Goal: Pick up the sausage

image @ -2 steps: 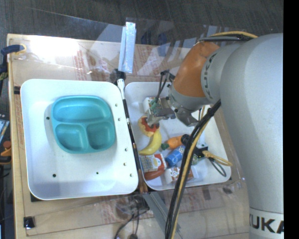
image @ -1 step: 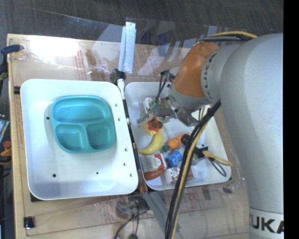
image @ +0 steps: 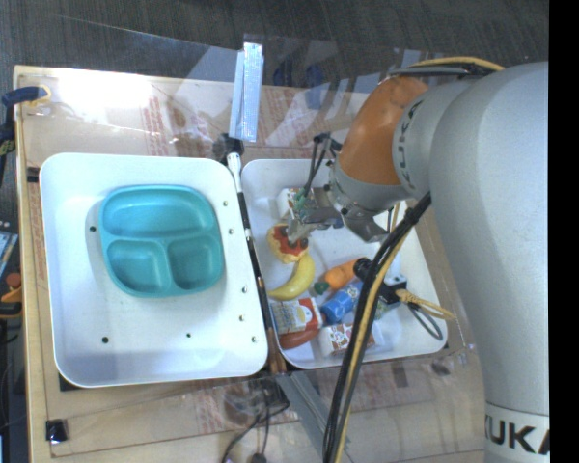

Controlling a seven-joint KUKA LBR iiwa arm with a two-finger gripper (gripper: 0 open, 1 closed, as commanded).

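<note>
Reddish-brown, the sausage (image: 296,337) lies near the lower edge of the right bin (image: 261,177), low in the frame's middle, just below a ketchup packet (image: 306,313) and a banana (image: 295,280). An orange carrot-like piece (image: 337,276) and a blue item (image: 340,307) sit just right of the banana. Higher up, the gripper (image: 296,222) hangs over a red and yellow toy (image: 288,244); how wide it stands I cannot tell. Left, a teal divided tray (image: 162,237) rests in the left bin (image: 68,326).
</note>
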